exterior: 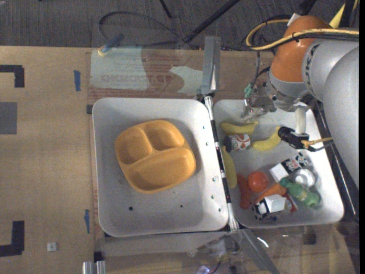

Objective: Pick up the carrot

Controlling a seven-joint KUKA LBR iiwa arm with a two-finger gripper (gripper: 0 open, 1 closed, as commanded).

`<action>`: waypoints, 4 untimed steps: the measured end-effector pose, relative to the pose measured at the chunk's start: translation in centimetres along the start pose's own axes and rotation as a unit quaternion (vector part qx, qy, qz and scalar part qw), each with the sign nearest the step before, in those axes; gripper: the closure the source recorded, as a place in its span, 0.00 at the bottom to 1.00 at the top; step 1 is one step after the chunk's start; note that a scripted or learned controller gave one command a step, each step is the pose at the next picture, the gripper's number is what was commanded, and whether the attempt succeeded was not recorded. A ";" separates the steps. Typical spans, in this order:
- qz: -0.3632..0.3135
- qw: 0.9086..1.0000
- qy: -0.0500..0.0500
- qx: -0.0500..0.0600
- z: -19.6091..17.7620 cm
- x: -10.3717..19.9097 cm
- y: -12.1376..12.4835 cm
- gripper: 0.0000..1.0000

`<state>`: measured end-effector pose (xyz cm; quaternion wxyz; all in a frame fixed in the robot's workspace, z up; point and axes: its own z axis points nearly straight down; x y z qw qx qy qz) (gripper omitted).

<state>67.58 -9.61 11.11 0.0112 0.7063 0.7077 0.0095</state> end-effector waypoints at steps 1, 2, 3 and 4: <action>0.129 0.992 -0.001 0.013 -9.2 6.2 -0.6 1.00; 0.176 0.984 -0.002 0.015 -8.6 12.0 -0.7 1.00; 0.377 0.926 -0.004 0.014 -12.5 16.0 -0.5 1.00; 0.307 0.951 -0.004 0.016 -13.3 12.7 -2.1 1.00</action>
